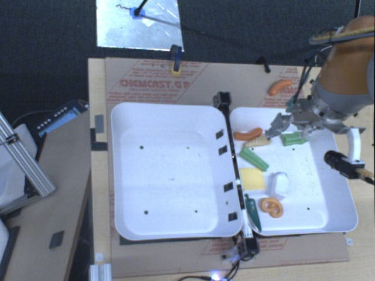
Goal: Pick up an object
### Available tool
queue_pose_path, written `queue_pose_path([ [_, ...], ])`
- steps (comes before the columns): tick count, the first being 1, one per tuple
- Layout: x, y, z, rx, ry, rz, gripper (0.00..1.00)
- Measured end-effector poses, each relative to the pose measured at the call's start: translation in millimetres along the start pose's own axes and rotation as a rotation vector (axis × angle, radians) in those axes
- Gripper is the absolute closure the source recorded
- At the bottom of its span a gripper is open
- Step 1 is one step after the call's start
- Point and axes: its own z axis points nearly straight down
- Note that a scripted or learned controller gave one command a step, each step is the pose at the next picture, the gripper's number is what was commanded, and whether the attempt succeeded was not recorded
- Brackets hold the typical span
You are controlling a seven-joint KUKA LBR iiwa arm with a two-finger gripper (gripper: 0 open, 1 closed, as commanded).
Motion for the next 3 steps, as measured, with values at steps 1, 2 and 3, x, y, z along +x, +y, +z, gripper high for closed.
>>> queue_pose_path([
  [1, 0, 1, -11, -0.002, 0.001, -0.002, 1.00],
  [2, 1, -9, -173, -0.019, -0.002, -0.003, 1.00],
  [3, 53, -79, -161, 0.002, 0.001, -0.004, 1.00],
])
